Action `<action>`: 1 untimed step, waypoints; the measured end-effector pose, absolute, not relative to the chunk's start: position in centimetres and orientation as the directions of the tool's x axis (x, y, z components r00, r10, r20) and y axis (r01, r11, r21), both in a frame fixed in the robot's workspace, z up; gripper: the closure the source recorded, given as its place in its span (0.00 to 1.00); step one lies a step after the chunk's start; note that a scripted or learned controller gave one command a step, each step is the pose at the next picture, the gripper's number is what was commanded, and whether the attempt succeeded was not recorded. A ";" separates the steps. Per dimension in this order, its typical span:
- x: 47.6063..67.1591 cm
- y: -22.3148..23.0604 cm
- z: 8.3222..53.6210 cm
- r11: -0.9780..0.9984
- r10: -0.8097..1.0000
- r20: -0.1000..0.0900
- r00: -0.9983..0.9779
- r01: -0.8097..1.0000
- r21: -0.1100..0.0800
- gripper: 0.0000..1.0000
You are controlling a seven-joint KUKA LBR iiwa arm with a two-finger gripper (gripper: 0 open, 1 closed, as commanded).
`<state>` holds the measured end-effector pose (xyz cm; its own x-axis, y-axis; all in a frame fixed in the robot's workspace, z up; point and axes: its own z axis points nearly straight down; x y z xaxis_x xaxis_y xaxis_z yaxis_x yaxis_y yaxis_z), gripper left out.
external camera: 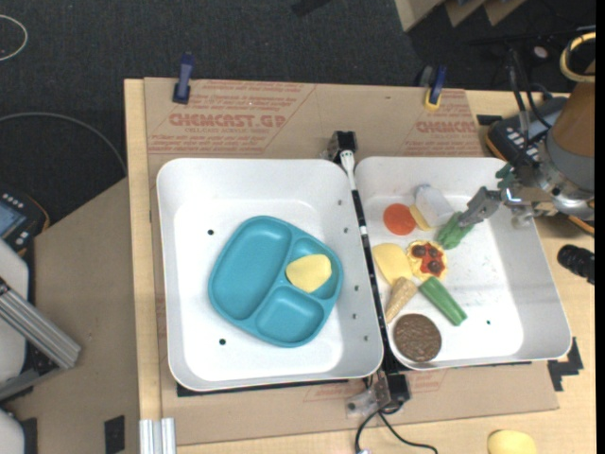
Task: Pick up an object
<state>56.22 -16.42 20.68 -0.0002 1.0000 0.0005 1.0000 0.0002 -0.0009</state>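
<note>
Green toy piece [451, 234] at the gripper [470, 216] tip.

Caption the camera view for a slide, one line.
Gripper low in the right bin among toy foods; blue tray with a yellow piece in the left bin.
</note>
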 end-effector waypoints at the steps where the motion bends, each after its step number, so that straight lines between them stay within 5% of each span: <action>1: 51.2 -11.4 7.9 0.000 1.000 0.005 0.000 1.000 -0.009 0.00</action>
